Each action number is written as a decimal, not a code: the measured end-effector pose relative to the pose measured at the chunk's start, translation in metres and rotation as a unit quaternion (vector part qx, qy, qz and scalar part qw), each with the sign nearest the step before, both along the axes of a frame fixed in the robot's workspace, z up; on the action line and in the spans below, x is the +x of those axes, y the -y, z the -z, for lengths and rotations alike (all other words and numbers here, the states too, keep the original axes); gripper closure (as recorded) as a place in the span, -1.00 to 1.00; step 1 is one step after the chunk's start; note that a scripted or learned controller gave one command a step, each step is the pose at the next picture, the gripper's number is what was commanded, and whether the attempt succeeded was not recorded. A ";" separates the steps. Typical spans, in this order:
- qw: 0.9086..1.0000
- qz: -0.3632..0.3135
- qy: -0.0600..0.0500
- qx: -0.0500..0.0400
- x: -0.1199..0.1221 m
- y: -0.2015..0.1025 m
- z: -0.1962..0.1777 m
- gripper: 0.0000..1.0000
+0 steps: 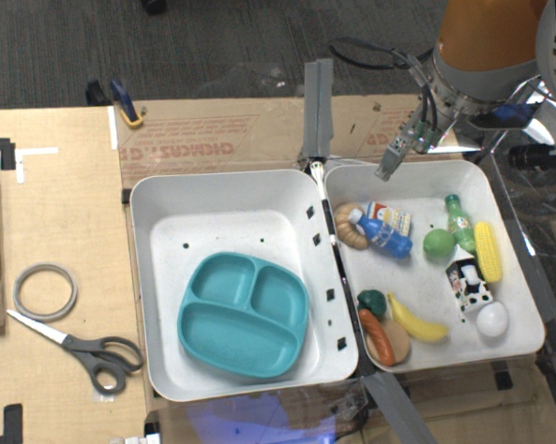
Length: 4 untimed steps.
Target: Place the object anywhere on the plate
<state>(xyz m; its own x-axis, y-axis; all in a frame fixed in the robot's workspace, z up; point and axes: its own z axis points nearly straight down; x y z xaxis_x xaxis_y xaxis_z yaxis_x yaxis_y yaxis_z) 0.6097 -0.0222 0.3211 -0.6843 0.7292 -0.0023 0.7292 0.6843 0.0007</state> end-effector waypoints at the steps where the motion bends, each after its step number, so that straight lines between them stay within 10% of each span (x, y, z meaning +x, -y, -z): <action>1: 0.969 -0.246 0.000 0.000 -0.038 -0.028 -0.018 1.00; 2: 0.994 -0.110 -0.001 0.000 -0.097 -0.049 -0.045 1.00; 3: 0.994 -0.110 -0.001 0.000 -0.097 -0.049 -0.045 -1.00; 4: 0.994 -0.110 0.000 0.000 -0.095 -0.049 -0.054 1.00</action>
<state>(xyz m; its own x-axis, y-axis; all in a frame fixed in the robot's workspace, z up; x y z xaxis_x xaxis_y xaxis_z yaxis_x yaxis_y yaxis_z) 0.5149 0.0263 0.3751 -0.8271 0.5621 -0.0031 0.5621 0.8271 0.0001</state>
